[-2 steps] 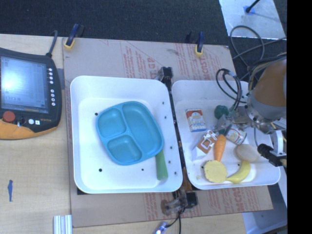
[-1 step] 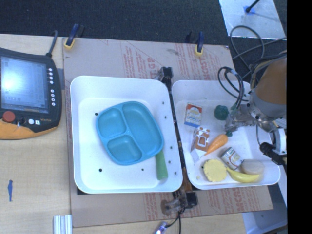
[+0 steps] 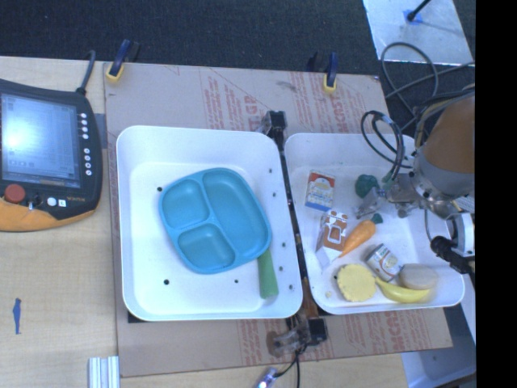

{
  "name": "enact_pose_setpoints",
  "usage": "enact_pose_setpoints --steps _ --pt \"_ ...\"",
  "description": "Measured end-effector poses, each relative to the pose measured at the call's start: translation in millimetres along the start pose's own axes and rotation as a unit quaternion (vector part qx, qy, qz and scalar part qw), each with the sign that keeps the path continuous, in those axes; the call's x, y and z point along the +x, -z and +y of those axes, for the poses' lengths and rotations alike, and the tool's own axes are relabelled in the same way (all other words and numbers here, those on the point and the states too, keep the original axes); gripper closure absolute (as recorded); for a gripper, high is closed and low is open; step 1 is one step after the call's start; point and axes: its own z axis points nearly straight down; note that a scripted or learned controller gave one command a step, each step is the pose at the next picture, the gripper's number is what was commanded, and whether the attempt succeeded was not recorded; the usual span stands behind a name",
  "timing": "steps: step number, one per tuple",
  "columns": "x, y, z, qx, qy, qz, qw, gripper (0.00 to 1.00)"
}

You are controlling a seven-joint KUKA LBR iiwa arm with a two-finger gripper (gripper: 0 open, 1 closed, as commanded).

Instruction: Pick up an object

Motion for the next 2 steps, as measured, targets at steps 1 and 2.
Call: enact_pose_setpoints --steps 1,2 --pt "-10 -10 87 -0.002 -0.002 0.002 1.0000 0.00" --pt "24 -10 50 -0.001 -0.002 0.001 1.0000 0.00"
